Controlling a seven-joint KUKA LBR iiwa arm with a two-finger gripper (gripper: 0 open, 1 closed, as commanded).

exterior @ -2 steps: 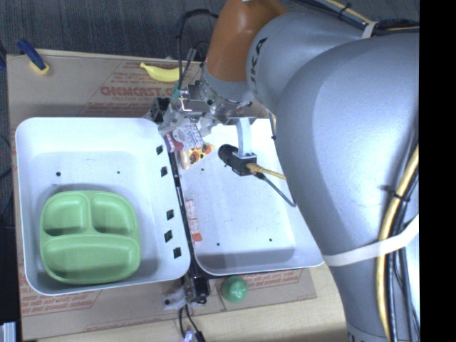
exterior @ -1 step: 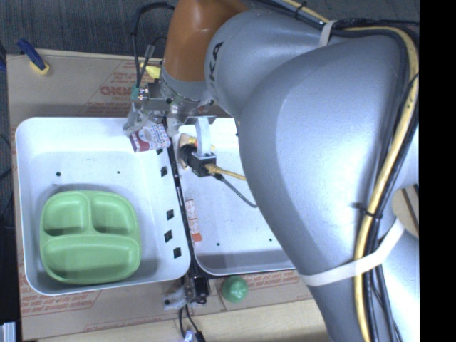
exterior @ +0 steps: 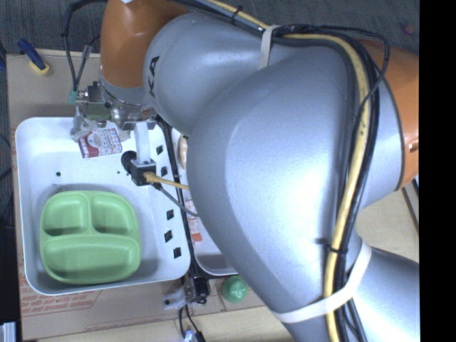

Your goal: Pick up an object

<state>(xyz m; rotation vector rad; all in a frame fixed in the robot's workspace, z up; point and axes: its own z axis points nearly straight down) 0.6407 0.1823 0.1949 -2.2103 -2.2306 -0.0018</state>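
Note:
My gripper (exterior: 91, 118) hangs over the far left corner of the left white bin (exterior: 28, 191), under the orange wrist band. A small red and white packet (exterior: 101, 143) lies right below it, partly covered by the gripper body; whether they touch I cannot tell. A green divided plate (exterior: 89, 237) rests flat in the near half of the same bin, apart from the gripper.
The big grey arm covers nearly all of the right bin (exterior: 214, 268). A small green ball (exterior: 234, 288) sits by that bin's near edge. A blue and yellow tool (exterior: 32, 55) lies on the bench at the far left. Black cables (exterior: 139, 168) cross the divider.

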